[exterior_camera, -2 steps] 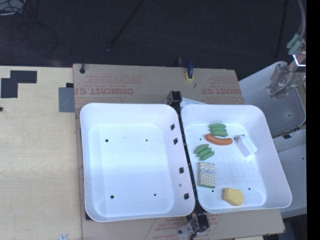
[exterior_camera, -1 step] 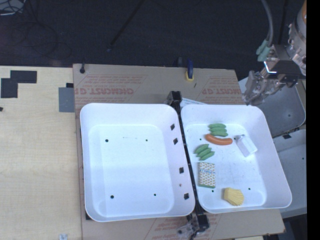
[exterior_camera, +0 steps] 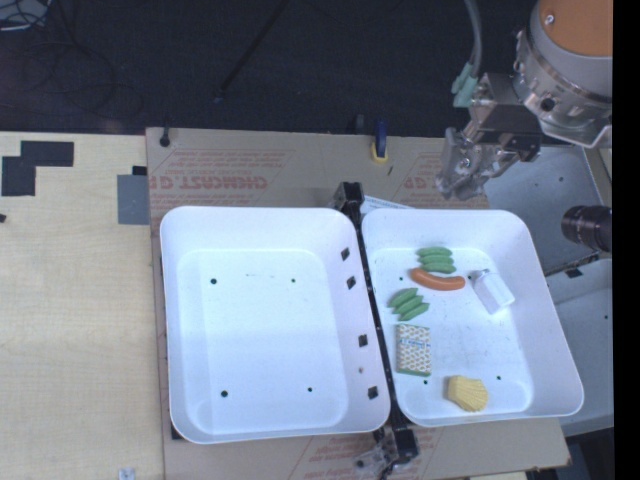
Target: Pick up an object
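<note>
Counter point(exterior_camera: 70, 298): pale wood at far left, with black and grey patches near its upper left. A brown board point(exterior_camera: 260, 173) with reversed red print lies under both bins.

Left bin point(exterior_camera: 185, 233): white, shallow, a few small dark holes in its floor.

A row of black clips point(exterior_camera: 358, 283) runs down the seam where the two bins meet.

Right bin point(exterior_camera: 545, 298): white, holds all the loose things.
- Green pods point(exterior_camera: 436, 258) toward the upper middle, touching or just above an orange sausage shape point(exterior_camera: 438, 281) lying roughly crosswise.
- Second set of green pods point(exterior_camera: 408, 303) just below and left of the sausage.
- Patterned card point(exterior_camera: 413, 349), rectangular, below those pods, close to the seam side.
- Yellow wedge point(exterior_camera: 466, 393) near the bin's lower edge, right of the card.
- Small white block point(exterior_camera: 490, 291) at a tilt, just right of the sausage's end.

Claw point(exterior_camera: 462, 180): hangs over the board just beyond the right bin's far rim, above and slightly right of the upper pods. It is apart from everything in the bin; nothing sits between its tips. The fingers are a blur of metal from this angle, so whether they are spread or closed I cannot tell. Nearest things to it are the upper pods and sausage, both well inside the bin, toward the viewer from the claw.

Arm point(exterior_camera: 575, 38): grey wrist with orange band, entering from upper right.
</note>
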`<move>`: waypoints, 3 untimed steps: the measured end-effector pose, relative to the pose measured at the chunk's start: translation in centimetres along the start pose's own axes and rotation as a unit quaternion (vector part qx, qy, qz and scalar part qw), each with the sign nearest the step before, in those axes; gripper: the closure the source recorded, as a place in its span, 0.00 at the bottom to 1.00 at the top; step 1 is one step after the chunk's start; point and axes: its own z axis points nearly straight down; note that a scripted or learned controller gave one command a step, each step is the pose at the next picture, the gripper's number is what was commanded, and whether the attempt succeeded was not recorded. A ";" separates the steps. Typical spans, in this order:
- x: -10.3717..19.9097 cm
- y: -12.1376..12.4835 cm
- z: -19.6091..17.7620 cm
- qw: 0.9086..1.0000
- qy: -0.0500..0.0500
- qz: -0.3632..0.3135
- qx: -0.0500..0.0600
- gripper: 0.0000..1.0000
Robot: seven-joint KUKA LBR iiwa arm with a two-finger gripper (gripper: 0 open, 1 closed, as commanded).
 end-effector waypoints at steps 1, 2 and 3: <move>3.8 -2.8 11.4 1.000 -0.002 0.000 0.007 1.00; 11.0 5.8 2.1 1.000 0.001 0.000 -0.006 1.00; 15.2 6.8 -0.2 1.000 0.000 0.001 -0.001 1.00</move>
